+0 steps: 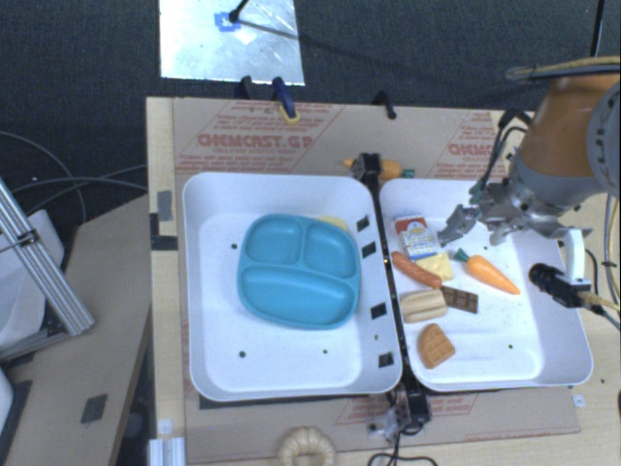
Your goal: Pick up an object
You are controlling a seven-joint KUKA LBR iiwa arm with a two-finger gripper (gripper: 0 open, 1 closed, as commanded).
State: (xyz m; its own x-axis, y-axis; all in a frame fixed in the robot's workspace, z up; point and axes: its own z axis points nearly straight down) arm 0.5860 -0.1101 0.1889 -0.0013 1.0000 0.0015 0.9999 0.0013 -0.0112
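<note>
The end effector [482, 221] hangs over the upper part of the right bin [563, 352], fingers spread wide, nothing between them. One finger [456, 225] points toward the small box [415, 237]; the carrot [492, 274] lies just below the other.

Nearest candidate is the carrot — orange, tapered, prob. light hollow plastic, stiff, smooth and a bit slippery. It'll likely roll or squirt out if pinched near the thin tip, so best taken across the thick end, fingers square to its long axis. The box looks like light cardboard w/ flat sides, easy to grip but crushable. The hot dog sausage [415, 270] is round and slick, same rolling risk. The bread roll [423, 304] and toast slice [436, 345] look light and rigid; the toast lies flat, so hard to get under.

Count, right bin: 1 box, 1 carrot, 1 sausage, 1 roll, 1 toast slice, 1 yellow cheese wedge [439, 264], 1 brown chocolate piece [460, 300] — 7 items, most touching or just beside each other near the bin's left side; the toast sits slightly apart below.

Left bin [209, 299]: 1 blue divided plate [299, 269], 3 compartments, w/ something pale yellow at its far edge, too hidden to identify.

2 bins total on the counter [243, 129].
</note>
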